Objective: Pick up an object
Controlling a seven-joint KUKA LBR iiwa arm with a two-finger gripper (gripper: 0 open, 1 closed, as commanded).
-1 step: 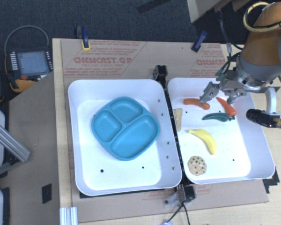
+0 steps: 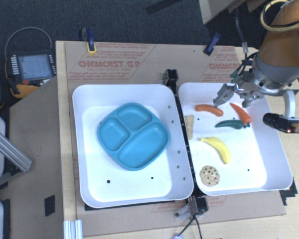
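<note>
Orange sausage (image 2: 209, 110) lies just beside the open jaws (image 2: 235, 97).

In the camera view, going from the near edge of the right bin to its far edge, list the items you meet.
Cookie → banana → green pepper → hot dog

I see the right bin (image 2: 269, 153) crowded along its upper half: a sausage (image 2: 209, 110), an orange pepper (image 2: 240, 112) and a green pepper (image 2: 232, 125) lie close together under my gripper (image 2: 235, 96). Lower down, a banana (image 2: 217, 148) and a cookie (image 2: 209, 175) sit near the left wall, leaving bare floor toward the lower right. In the left bin (image 2: 89, 133), a blue plate (image 2: 133, 135) takes the centre.
</note>
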